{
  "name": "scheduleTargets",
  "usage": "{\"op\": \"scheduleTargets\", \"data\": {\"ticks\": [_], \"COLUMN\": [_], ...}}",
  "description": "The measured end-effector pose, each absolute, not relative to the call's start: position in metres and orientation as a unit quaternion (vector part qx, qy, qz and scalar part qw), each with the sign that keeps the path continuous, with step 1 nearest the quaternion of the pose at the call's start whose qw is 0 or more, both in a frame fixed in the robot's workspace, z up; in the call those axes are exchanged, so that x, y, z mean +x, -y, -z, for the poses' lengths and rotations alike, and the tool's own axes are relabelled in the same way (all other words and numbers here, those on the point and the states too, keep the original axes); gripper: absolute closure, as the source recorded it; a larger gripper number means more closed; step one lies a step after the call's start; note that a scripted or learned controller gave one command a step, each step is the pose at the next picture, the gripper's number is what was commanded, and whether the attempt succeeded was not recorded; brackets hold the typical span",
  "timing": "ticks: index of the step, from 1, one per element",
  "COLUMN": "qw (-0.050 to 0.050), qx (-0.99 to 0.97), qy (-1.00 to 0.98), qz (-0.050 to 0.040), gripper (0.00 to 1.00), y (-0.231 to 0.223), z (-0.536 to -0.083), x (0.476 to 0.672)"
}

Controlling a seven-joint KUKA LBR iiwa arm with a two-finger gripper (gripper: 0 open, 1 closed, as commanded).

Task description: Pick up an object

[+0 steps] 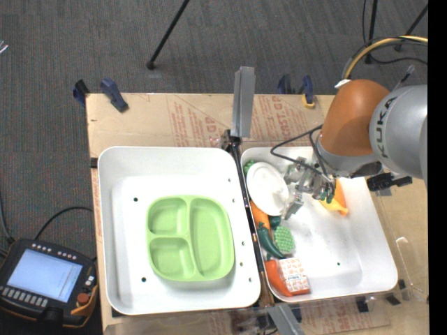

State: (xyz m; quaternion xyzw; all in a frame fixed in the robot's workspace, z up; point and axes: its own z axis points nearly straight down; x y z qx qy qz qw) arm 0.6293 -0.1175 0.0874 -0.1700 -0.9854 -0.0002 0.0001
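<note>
Gripper: the gripper (302, 187) hangs low over the right bin (363, 257), just right of the white plate (265, 185); its fingers look slightly apart with nothing between them, so it holds nothing.
Right bin: the white plate leans in the far-left corner. Below the plate, along the bin's left wall, lie an orange piece (260, 217), a dark green thing (268, 241) and a green knobbly brush-like item (283, 239). Further below the plate, at the near-left corner, sits a small orange-and-white box (290, 276). A yellow-orange object (335, 197) lies right of the plate, partly under the arm.
Left bin: the left bin (119, 187), left of the plate, holds a light green divided tray (190, 239).
Pick target: probably the plate's rim or the yellow-orange object; both are just beside the gripper.
Risk: the plate is thin, smooth and tilted, so the fingers could skid off its edge. The items below the plate are crowded, so a closing grip may nudge a neighbour rather than catch one.
</note>
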Motion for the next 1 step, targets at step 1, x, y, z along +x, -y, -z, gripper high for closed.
{"op": "scheduleTargets", "data": {"ticks": [1], "qw": [0.001], "qx": [-0.156], "qy": [0.988], "qz": [0.0003], "gripper": [0.00], "y": [0.1287], "z": [-0.0870], "x": [0.5374]}}
